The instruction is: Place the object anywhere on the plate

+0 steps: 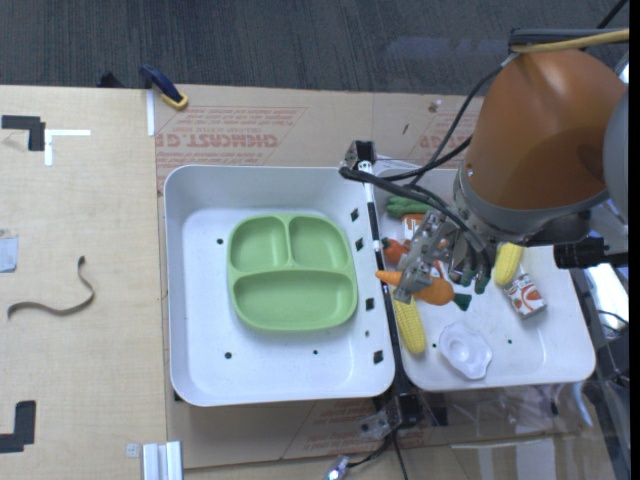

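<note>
From above, the worktop (80, 368) carries two white bins side by side. The left bin (190, 298) holds a green plate (292, 272) with three compartments, all bare of food. The right bin (560, 353) holds the clutter: a corn cob (409, 326) lying along the wall between the bins, a second cob (508, 261) further right, a carrot (428, 290), something green (405, 207) near the back, a small carton (526, 296) and a clear plastic piece (466, 352).

The arm (545, 133) comes in from the right, and its jaws (432, 258) hang low over the carrot at the left side of the right bin. Whether they are spread or pressed together I cannot tell; cables and the wrist body muddle that spot, and nothing is plainly seen pinched between them.

The object looks to be the carrot, just under and slightly in front of the jaws. Its long axis runs roughly left-right, tip toward the dividing wall. The plate lies well to the left of the jaws, across that wall, so any carry has to lift over it and travel left.
</note>
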Robot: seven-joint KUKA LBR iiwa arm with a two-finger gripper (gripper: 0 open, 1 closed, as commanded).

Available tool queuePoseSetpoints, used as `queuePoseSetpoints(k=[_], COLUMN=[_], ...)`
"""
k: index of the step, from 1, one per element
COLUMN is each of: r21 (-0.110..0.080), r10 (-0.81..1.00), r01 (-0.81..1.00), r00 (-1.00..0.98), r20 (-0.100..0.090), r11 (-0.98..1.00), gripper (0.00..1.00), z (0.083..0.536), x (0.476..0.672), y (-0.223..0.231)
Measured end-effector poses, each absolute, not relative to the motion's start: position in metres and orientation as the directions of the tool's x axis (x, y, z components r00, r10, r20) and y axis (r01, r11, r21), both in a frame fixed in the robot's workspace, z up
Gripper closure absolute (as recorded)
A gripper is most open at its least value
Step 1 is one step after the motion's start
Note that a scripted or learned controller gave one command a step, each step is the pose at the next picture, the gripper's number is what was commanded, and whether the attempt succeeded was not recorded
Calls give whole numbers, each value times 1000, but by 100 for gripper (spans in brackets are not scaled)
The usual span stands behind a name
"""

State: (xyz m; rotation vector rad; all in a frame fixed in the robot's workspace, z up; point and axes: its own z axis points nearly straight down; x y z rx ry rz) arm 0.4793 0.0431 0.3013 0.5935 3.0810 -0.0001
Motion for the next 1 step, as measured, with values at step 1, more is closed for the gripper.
queuePoseSetpoints(k=[1], r21=[2], r10=[583], r01=[583], r00=[-812], r20=[-5], r11=[812], gripper=[100], z=[354], x=[490], y=[116])
